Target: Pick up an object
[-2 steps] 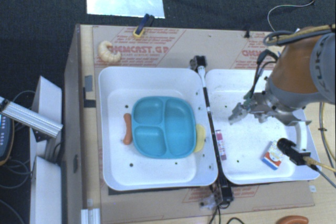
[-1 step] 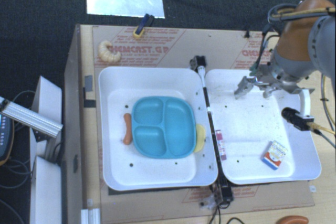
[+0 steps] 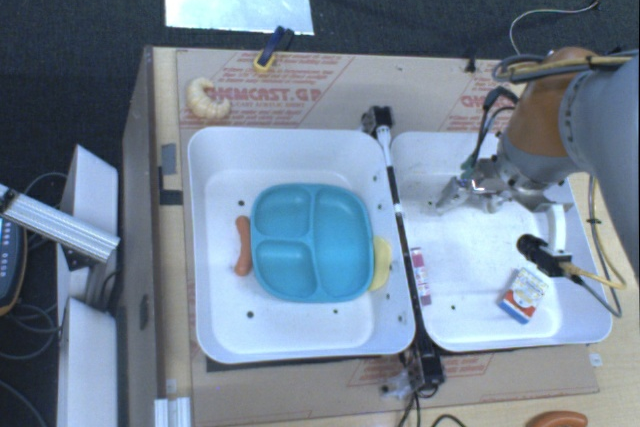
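Objects for picking lie in both bins on the surface [image 3: 330,90], and none has yet been lifted. In the right bin [image 3: 470,305] a small box [image 3: 524,295] lies toward the lower right of the frame, and a thin packet [image 3: 419,273] lies close against the divider between the bins. In the left bin [image 3: 230,315] a sausage [image 3: 242,246] lies just left of a blue divided plate [image 3: 310,242], with a yellow piece [image 3: 382,262] at the plate's right edge. The tool [image 3: 450,197] hangs over the upper part of the right bin, above bare white floor, well apart from the box and the packet. Nothing can be seen held in the tool, and whether it is open or closed cannot be told from this slanted view. Judged from this layout, the task is at its approach stage: choosing a target, descending on it, gripping and lifting all remain to be done.
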You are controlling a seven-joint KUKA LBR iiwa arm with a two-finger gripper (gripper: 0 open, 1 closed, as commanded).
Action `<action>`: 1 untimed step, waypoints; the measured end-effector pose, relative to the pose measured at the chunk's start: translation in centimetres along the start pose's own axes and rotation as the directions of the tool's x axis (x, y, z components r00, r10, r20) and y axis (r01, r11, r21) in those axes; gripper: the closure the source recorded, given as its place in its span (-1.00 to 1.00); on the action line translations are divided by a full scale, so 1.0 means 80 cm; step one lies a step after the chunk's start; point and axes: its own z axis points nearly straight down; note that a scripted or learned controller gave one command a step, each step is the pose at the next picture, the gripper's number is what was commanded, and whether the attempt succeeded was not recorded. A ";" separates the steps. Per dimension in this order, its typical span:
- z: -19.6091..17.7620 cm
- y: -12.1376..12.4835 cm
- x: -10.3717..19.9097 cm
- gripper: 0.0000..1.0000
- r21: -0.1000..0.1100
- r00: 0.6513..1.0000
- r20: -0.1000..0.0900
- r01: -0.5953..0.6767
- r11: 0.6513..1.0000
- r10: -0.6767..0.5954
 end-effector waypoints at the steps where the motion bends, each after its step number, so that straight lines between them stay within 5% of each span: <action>1: -0.014 0.001 0.000 1.00 -0.002 1.000 0.001 0.003 1.000 -0.003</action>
